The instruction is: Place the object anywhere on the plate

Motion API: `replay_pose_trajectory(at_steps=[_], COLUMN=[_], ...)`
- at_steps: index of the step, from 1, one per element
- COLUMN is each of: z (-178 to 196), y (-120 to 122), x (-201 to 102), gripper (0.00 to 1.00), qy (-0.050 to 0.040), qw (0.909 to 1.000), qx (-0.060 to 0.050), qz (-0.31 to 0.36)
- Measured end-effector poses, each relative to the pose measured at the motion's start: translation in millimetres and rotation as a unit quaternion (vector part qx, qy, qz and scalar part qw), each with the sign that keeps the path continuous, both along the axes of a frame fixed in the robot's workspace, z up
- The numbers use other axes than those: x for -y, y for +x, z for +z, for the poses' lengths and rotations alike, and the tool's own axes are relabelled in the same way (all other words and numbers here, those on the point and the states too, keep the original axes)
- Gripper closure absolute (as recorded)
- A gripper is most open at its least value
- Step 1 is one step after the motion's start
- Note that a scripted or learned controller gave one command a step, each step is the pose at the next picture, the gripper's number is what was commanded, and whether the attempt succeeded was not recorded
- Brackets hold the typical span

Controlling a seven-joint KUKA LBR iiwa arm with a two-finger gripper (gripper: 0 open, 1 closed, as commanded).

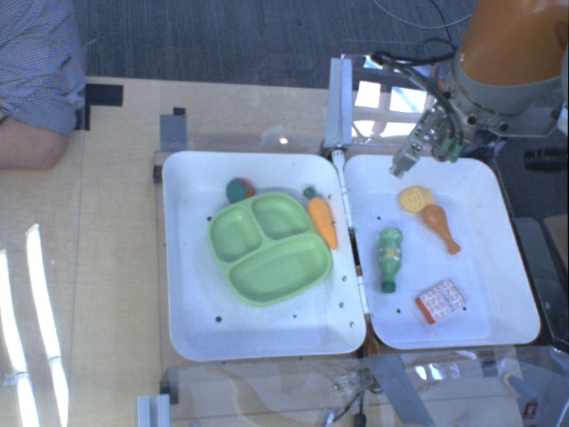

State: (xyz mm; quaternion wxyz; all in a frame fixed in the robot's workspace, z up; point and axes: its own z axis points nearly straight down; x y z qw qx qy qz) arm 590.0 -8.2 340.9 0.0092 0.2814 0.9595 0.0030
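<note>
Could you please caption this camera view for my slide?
Gripper above right bin of toys; green plate in left bin.

The two white bins (267, 341) look like smooth plastic with a soft sheen, and the green divided plate (267, 247) is smooth, slightly glossy plastic. The carrot (322, 222), the green bottle (389, 258) and the drumstick (439, 225) have the even, moulded look of toy plastic. The small red and white box (441, 301) carries a printed surface. The worktop (107, 265) is pale wood, glossy enough to show light streaks. The arm's orange band (520, 25) is smooth and matt, and the hand (425, 145) looks metallic.
</note>
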Motion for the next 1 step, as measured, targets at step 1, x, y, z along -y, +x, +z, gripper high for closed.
replay_pose_trajectory(at_steps=[1], z=[97.1], y=[48.5], x=[19.1], gripper=[1.0], qy=[0.0016], qw=[0.9919], qx=[-0.002], qz=[-0.127])
